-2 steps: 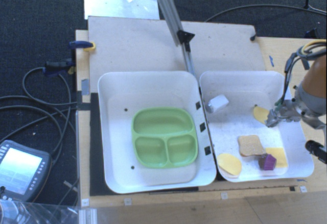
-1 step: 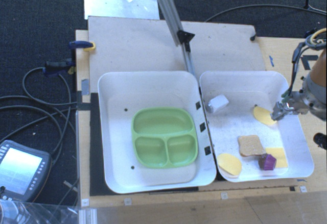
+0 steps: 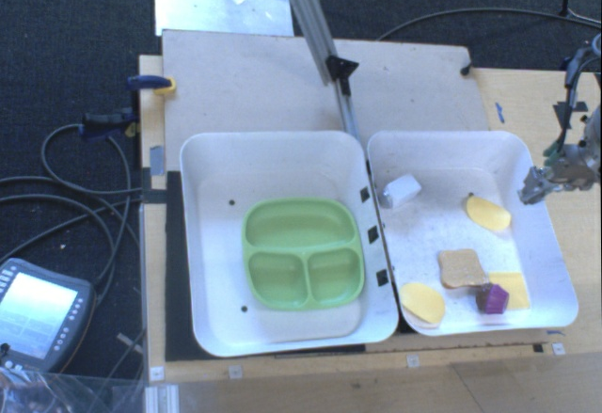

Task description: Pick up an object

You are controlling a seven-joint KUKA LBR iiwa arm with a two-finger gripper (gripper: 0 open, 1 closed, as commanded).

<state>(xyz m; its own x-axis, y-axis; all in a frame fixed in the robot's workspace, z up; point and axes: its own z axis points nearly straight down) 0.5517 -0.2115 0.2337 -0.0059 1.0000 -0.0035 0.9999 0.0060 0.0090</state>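
A small yellow oval object (image 3: 488,213) lies flat on the floor of the right-hand white bin (image 3: 442,146), in the bin's upper right area, close to the right wall. Its long axis runs diagonally, from upper left down to lower right, with the narrower end toward the upper left.

The gripper (image 3: 538,186) sits just to the right of this yellow oval and slightly higher in the view, over the right rim of the same bin. It is near the oval but apart from it, and nothing can be seen between its fingers. How far the fingers are spread is too blurred and small to tell.

Other pieces share the right bin. A pale grey block (image 3: 401,190) rests near the upper left corner. A tan square like a slice of toast (image 3: 461,267) lies lower down, near the middle. Just beside it to the right is a purple chunk (image 3: 491,298), which sits touching a flat yellow square (image 3: 514,288). A second yellow oval (image 3: 422,302) lies at the lower left corner.

The left-hand white bin (image 3: 212,214) holds a green divided tray (image 3: 303,252) with three compartments.

Both bins rest on a light wooden bench (image 3: 282,72).
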